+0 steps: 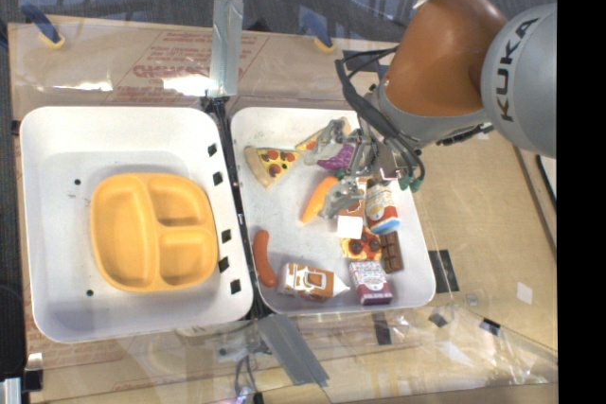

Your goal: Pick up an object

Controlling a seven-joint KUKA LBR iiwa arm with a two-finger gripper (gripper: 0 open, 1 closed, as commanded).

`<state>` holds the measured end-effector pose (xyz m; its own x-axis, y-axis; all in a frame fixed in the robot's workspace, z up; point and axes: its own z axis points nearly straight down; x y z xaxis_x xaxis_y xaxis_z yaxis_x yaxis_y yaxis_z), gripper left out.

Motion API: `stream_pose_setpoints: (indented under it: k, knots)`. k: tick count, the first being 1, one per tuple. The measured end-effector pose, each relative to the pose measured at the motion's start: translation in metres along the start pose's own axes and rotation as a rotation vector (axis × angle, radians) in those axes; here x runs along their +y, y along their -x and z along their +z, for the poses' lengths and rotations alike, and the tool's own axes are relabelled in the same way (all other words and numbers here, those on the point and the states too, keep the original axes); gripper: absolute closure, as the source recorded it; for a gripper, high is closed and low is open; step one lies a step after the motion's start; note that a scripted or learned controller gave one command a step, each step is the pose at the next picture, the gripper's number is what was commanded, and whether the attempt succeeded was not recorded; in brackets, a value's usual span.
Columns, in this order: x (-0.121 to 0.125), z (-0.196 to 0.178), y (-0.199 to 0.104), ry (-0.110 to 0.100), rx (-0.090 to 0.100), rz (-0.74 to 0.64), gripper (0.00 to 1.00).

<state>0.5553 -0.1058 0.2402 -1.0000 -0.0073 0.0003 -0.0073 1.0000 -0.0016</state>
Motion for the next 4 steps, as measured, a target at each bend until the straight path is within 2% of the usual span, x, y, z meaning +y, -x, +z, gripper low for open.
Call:
stream_pose_setpoints:
  k: [1, 2, 3, 4]
  knots:
    - [-0.059, 0.149, 0.014, 0.001, -0.001, -0.118, 0.0]
    - [-0.057, 0.138, 0.016, 0.001, -0.004, -0.127, 1.0]
    - [-0.015, 0.038, -0.006, 0.0, -0.01, -0.024, 1.0]
    - [0.016, 0.104, 0.056, 0.004, 0.004, 0.002, 1.0]
